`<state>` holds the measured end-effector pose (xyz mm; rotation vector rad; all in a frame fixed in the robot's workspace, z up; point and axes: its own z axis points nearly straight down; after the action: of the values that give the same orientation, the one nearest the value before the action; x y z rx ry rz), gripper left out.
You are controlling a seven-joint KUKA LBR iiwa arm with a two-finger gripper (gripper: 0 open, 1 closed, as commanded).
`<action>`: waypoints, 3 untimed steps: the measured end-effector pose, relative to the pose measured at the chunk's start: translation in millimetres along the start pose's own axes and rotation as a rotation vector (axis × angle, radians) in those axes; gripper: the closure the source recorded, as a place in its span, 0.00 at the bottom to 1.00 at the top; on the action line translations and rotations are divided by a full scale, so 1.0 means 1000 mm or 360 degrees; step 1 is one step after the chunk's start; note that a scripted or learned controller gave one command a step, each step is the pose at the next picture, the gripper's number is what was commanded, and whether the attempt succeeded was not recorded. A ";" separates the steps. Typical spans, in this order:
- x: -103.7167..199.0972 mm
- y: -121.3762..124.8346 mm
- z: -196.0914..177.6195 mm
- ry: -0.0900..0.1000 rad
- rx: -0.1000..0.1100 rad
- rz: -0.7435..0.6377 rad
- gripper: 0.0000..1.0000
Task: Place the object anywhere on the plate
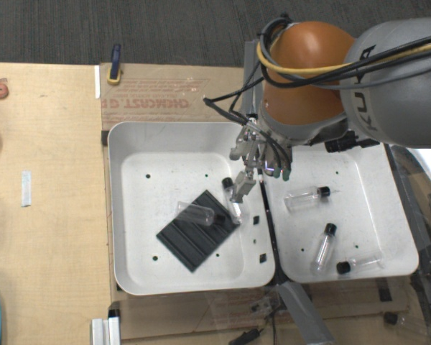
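Observation:
A black ribbed plate (194, 237) lies tilted in the left bin (129, 192), near its front middle. A clear vial (197, 213) rests on the plate's upper edge, lying on its side. My gripper (233, 196) hangs just to the right of the vial, over the plate's right corner. It is open, with nothing between its fingers. The grey arm with its orange band (309, 63) reaches in from the upper right.
The right bin (388, 192) holds three clear vials with black caps: one (306, 197) near its middle, one (323, 247) lower down, one (359, 264) at the front. A cardboard sheet (165, 95) lies behind the left bin.

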<state>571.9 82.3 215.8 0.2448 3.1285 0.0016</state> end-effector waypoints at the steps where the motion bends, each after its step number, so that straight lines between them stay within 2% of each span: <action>1: -0.061 0.001 -0.012 0.0001 0.0002 0.0305 0.00; 2: -0.064 0.055 0.019 -0.0001 -0.0002 -0.0561 0.00; 3: -0.071 0.120 -0.052 -0.0003 -0.0004 -0.1270 0.00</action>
<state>660.2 189.5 268.5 -0.9894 2.9758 0.0031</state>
